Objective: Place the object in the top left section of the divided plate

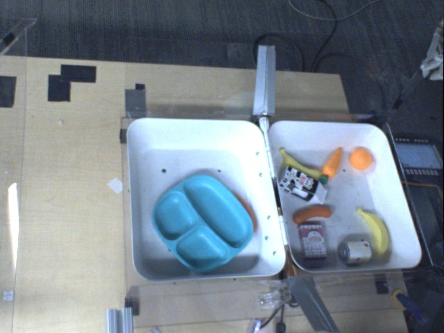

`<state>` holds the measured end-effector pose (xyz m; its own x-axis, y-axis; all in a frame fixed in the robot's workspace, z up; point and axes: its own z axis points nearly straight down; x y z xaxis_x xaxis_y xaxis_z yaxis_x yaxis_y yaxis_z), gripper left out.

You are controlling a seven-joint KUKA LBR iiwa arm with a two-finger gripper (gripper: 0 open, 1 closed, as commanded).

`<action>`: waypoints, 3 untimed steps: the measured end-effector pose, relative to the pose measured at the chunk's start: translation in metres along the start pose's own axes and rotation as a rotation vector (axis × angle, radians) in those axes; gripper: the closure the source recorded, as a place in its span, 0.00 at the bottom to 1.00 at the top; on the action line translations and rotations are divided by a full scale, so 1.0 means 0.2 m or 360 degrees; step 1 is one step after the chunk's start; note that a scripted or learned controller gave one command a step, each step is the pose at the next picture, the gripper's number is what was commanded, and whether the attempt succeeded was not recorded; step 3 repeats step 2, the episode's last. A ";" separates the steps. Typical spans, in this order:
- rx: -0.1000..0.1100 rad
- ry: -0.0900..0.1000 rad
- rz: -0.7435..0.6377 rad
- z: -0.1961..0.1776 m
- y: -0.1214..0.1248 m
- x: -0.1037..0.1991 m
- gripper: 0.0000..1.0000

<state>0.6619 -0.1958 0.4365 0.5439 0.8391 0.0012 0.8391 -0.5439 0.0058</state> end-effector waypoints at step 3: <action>-0.0003 0.0004 -0.0016 1.01 -0.19 -0.12 1.00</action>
